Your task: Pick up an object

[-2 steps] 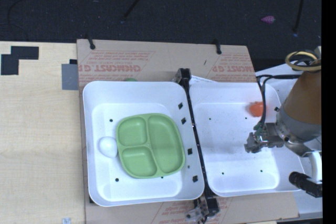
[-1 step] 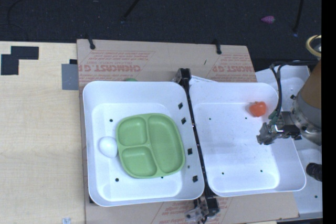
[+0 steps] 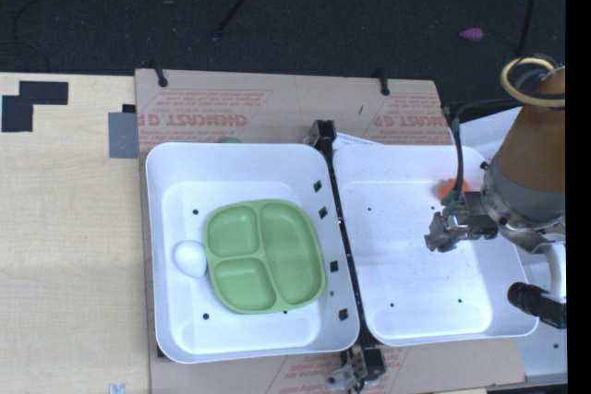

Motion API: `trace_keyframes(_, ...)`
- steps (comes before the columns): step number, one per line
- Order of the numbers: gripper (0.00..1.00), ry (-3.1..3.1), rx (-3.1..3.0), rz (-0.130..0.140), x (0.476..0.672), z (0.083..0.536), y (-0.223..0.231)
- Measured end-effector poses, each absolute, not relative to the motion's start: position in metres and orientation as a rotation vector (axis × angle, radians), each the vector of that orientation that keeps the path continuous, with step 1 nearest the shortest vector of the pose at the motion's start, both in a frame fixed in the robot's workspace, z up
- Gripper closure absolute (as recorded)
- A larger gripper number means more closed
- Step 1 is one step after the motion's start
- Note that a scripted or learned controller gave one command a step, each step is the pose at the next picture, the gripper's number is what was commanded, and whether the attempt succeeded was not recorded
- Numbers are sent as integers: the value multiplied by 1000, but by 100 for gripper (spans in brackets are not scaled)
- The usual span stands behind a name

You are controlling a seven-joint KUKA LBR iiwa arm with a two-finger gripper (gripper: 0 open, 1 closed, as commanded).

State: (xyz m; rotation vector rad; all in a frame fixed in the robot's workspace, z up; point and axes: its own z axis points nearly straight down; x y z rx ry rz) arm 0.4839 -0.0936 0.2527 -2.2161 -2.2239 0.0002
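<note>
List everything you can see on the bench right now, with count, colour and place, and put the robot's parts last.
bins: 2, white, side by side on the cardboard; left bin, right bin
divided plate: 1, light green, three compartments, lying in the left bin
ball: 1, white, in the left bin, touching the plate's left edge
orange object: 1, small, in the right bin near its far right part, partly hidden by the arm; too little shows to name it
cardboard sheet: 1, brown with red print, under both bins
arm: 1, grey with an orange band, reaching in from the right
gripper: 1, dark grey, above the right bin's floor, beside the orange object
</note>
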Motion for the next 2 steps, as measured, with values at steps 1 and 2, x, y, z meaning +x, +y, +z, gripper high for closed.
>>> trace_keyframes(1,100,-2221,-2215,3,489,238,-44)
trace_keyframes(2,100,-2224,-2214,2,490,241,11)
